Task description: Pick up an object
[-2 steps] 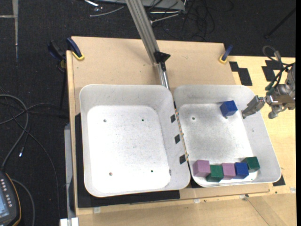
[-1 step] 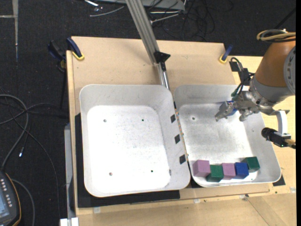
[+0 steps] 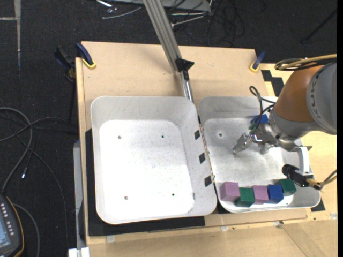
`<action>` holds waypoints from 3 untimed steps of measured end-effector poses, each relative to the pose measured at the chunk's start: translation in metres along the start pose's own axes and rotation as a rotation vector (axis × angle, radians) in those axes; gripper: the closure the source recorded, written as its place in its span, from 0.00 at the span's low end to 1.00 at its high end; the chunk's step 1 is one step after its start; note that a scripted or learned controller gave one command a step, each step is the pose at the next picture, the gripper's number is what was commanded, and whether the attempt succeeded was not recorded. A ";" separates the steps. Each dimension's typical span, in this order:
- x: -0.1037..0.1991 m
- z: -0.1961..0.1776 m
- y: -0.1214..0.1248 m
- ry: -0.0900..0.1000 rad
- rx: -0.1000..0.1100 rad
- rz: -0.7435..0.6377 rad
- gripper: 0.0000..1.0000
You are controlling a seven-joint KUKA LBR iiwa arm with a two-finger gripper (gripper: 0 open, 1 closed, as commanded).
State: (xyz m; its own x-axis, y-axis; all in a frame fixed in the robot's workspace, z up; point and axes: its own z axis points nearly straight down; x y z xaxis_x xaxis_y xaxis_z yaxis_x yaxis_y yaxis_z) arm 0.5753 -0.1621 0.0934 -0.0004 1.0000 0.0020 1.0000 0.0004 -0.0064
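Dark floor strewn with cables surrounds a pale wooden bench (image 3: 134, 68), on which the left bin (image 3: 142, 154) and the right bin (image 3: 225, 116) sit side by side, their rims touching along the middle. A slanted metal strut (image 3: 161, 25) comes down from the top of the view and ends at the far end of that shared rim.

Over the right bin, the gripper (image 3: 249, 147) hangs at the end of the grey arm with its orange band (image 3: 297, 92). Its two fingers (image 3: 237, 149) stand apart with nothing between them (only the speckled white floor of the bin shows in the gap). It sits roughly over the middle of the bin.

All the loose objects lie in a row along the near wall of the right bin, well apart from the gripper and nearer the camera than it. From left to right: a purple block (image 3: 230, 190), a dark green block (image 3: 246, 197) touching it, a pink block (image 3: 261, 193), a blue block (image 3: 275, 191), and a second green block (image 3: 288, 186) at the right end, close to the bin's near right corner. The blocks press against one another, and none touches the fingers.
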 end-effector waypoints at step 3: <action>-0.040 -0.002 0.100 -0.005 -0.013 -0.004 0.00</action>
State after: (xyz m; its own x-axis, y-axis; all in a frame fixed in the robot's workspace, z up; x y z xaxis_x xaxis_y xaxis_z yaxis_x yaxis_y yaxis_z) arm 0.6756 -0.2023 0.0943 -0.0039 1.0000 -0.0035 1.0000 0.0040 0.0066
